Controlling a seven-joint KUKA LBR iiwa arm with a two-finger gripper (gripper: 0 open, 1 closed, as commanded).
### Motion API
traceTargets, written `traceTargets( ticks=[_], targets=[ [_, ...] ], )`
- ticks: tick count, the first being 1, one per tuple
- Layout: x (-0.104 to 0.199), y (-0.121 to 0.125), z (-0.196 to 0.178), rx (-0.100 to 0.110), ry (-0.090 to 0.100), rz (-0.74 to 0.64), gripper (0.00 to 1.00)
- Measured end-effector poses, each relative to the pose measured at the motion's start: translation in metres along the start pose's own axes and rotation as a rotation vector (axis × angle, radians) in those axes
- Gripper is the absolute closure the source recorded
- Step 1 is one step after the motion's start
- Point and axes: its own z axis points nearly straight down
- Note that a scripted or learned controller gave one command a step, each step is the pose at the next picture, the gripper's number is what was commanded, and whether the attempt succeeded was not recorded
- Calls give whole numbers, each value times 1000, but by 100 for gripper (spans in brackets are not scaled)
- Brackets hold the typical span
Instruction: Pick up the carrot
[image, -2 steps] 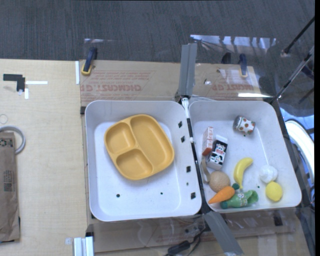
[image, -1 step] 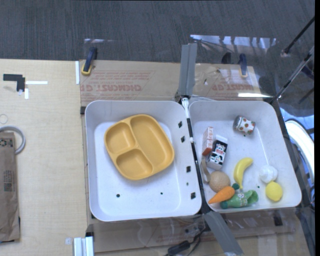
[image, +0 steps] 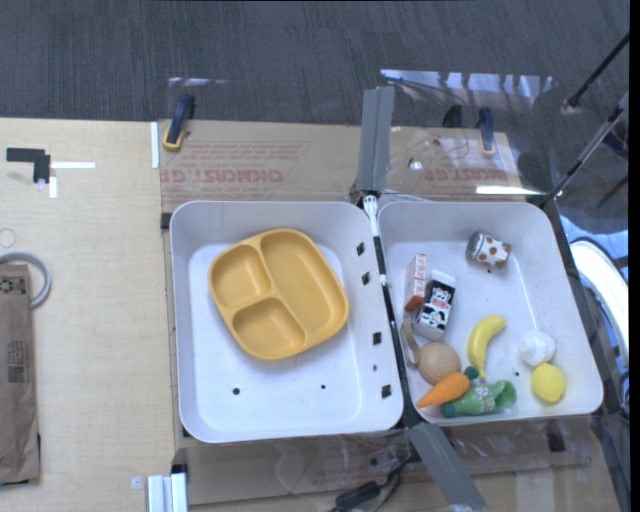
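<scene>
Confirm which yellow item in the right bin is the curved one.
The banana, long and bent, mid-bin. The lemon near the bottom-right corner is round.

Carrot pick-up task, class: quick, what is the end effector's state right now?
End effector: state cannot be told here. The carrot lies in the right bin, with nothing gripping it.

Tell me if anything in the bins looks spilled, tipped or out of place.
Nothing stands out. The carrot lies in the right bin at its front edge, touching the green vegetable and a tan ball. The yellow plate sits flat in the left bin.
</scene>
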Motion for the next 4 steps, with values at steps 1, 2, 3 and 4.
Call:
traceTargets(
  ticks=[1,2,3,4],
  targets=[
    [0,0,0,-1,0,-248,0],
    [0,0,0,-1,0,-403,0],
    [0,0,0,-1,0,-572,0],
    [-2,2,-9,-1,-4,-572,100]
  ],
)
